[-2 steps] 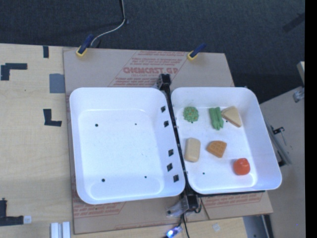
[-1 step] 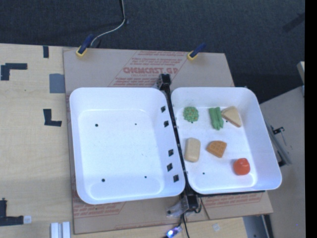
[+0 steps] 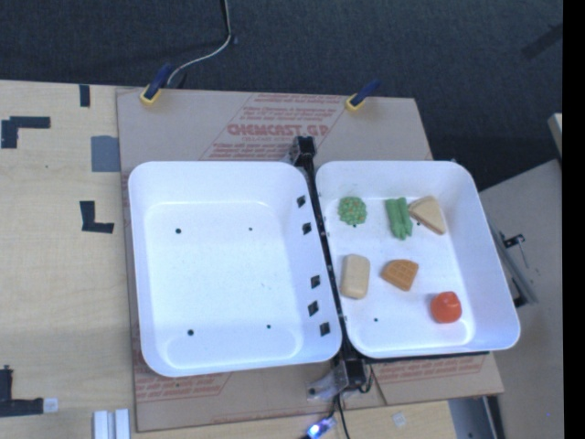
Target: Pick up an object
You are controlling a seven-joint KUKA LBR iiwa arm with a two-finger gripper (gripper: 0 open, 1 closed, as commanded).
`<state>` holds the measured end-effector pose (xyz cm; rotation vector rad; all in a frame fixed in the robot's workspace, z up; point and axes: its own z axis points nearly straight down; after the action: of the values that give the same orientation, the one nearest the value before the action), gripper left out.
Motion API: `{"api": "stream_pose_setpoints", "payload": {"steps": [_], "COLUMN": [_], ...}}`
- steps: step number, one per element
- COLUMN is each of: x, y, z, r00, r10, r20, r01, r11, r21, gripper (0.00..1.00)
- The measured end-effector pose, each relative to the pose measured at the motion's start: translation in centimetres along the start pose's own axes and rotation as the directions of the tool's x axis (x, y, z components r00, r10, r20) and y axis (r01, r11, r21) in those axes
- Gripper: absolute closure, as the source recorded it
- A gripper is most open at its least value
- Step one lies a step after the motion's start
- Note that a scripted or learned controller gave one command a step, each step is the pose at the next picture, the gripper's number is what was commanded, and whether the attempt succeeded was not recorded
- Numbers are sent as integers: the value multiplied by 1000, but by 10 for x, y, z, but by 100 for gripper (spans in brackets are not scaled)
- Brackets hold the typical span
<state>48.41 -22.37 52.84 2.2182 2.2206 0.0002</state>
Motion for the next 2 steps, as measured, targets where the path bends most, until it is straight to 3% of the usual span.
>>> {"api": "stream_pose_setpoints", "payload": {"steps": [1,2], "x": [0,17], "y": [0,0], "z": [29,-9], "r00": [1000,1000], "r10": [1,0], "r20": [-1,0], "r01": [-1,0], "r11": [1000,1000], "r21": [5,-2], "gripper": [0,0]}}
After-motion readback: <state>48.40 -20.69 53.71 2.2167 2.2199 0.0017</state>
